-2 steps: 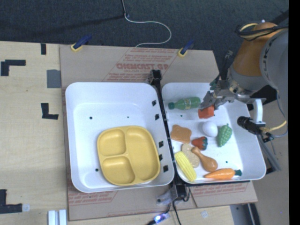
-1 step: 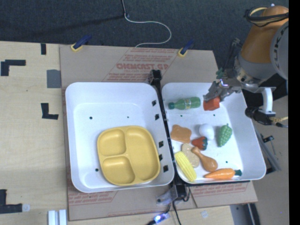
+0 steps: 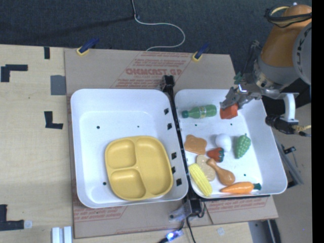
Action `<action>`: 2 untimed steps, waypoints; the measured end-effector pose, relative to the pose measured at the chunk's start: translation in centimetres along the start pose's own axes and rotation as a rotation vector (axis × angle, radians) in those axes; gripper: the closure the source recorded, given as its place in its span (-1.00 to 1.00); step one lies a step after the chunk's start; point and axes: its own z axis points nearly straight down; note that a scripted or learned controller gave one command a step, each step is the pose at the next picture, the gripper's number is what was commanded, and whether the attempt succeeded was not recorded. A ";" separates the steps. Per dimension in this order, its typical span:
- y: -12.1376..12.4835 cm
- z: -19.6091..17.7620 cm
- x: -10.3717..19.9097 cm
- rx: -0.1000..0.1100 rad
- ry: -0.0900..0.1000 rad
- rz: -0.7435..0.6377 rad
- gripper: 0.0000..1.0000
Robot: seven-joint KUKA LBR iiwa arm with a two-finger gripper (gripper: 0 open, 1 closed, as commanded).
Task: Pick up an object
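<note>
Hovering over the right bin (image 3: 271, 151) near its upper edge, the gripper (image 3: 234, 103) is clenched on a small red block (image 3: 229, 111). A green bottle (image 3: 199, 112) lies just beside it at nine o'clock, long axis running three-to-nine, cap pointing toward nine o'clock and the left bin (image 3: 91, 135).

claw (image 3: 230, 105) gripping red block (image 3: 229, 112), right bin (image 3: 271, 151)

You're looking at a bulky grey arm (image 3: 283, 59) with its orange band on top, black cables looping around it, metallic wrist hardware just beneath.
</note>
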 end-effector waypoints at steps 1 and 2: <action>1.0 -0.4 6.1 0.000 0.001 -0.006 1.00; 2.1 0.4 11.4 0.001 0.000 -0.005 1.00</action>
